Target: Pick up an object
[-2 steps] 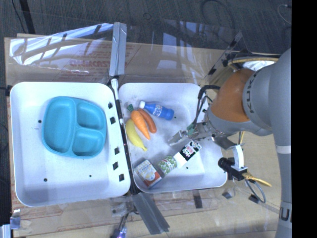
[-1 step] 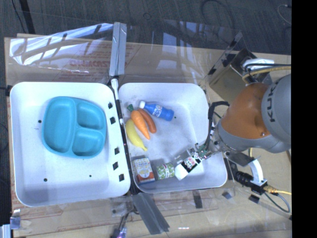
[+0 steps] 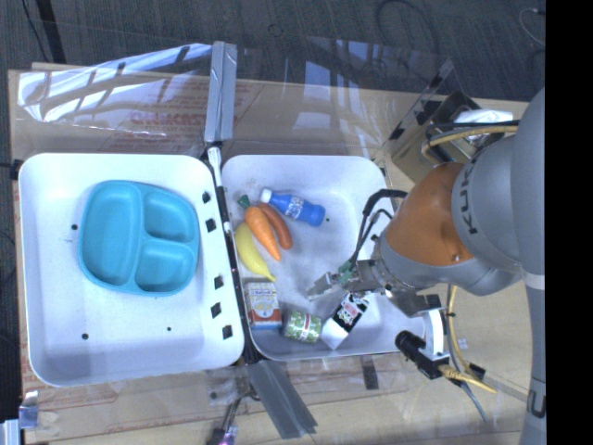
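Note:
The right bin point(image 3: 306, 170) holds a blue bottle with a white cap point(image 3: 295, 208), an orange carrot point(image 3: 268, 230), a yellow banana point(image 3: 251, 253), a small carton point(image 3: 263, 305), a green can point(image 3: 301, 325) and a white bottle with a black label point(image 3: 344, 318). My gripper point(image 3: 341, 279) hangs low over the bin's near right part, just above the white bottle with a black label. Nothing shows between its fingers.
The left bin point(image 3: 46, 248) carries a blue divided plate point(image 3: 139, 236). A metal divider point(image 3: 219, 91) runs between the bins at the back. The grey and orange arm point(image 3: 435, 230) covers the right bin's right edge. Cables point(image 3: 454, 350) lie at the near right.

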Motion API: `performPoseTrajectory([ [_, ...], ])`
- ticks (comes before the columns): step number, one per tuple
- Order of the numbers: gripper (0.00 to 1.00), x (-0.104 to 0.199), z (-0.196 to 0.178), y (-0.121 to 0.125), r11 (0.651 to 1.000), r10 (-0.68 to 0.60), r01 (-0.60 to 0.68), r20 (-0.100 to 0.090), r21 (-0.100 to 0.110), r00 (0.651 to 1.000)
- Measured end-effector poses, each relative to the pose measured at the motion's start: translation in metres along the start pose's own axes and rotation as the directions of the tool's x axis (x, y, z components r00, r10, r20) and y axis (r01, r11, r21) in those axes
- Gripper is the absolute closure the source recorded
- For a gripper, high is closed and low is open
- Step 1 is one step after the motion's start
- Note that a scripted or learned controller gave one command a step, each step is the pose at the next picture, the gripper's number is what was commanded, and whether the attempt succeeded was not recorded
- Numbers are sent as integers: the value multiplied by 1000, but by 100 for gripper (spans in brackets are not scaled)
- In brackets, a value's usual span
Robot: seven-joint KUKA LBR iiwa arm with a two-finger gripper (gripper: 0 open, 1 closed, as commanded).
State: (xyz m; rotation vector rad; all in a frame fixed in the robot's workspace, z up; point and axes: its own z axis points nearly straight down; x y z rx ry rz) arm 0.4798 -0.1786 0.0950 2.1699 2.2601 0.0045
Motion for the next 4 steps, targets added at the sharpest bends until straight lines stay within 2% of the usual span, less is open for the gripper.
performPoseTrajectory([
  [1, 0, 39, -2, 88, 1000, 19, -19, -5, 11, 1000],
  [2, 0, 49, 11, 168, 982, -180, 180, -12, 47, 984],
  [3, 100, 53, 0, 171, 981, -190, 191, -12, 43, 982],
  [4, 100, 127, -133, 184, 943, -332, 332, -6, 5, 943],
])
